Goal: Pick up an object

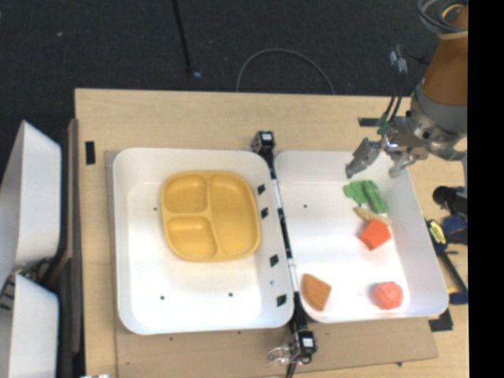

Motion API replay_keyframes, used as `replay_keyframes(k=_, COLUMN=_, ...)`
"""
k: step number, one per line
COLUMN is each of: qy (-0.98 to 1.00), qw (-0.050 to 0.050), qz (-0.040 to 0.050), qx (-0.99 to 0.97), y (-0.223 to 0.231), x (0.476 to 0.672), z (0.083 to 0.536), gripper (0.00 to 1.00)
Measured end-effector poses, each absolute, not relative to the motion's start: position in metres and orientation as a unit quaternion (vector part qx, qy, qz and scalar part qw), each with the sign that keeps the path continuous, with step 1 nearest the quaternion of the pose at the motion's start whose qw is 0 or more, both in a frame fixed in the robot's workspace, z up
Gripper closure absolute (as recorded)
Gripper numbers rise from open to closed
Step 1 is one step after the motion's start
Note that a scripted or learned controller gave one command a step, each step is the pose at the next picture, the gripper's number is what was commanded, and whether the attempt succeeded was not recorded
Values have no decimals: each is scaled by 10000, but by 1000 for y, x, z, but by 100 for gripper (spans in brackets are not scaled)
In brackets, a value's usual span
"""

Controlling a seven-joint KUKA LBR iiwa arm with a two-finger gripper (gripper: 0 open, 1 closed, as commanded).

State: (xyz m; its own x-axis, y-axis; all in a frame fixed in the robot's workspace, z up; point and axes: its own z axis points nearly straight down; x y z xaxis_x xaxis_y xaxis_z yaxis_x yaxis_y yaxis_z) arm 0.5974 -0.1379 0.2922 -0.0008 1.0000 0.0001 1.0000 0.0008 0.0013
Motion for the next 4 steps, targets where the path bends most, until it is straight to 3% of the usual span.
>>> replay_keyframes(k=3, qy=7059, qw=-6, qz=-16, qx=7083, y=-140, x=596, z=129, gripper=0)
replay_keyframes(k=4, qy=7046, qw=19, qz=11, qx=7096, y=-141, x=598, z=144, gripper=100)
